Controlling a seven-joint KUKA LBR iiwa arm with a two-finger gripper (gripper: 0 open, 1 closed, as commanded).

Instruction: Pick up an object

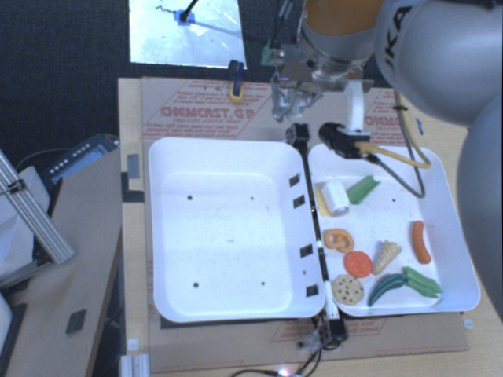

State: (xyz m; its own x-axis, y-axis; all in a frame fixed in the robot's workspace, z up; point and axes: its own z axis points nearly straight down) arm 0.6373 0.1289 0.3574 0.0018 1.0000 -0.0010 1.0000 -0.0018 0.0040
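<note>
While the gripper [287, 108] hangs above the far rim between the bins, its state unreadable, the approach step is pending; next, descent toward the food pieces [358, 263] in the right bin [456, 234].

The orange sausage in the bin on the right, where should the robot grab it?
Probably across the middle of the sausage, coming straight down from above. It lies flat and long, pointing roughly up and down the picture, so fingers closing on its two long sides should fit. It lies apart from the other toys.
</note>
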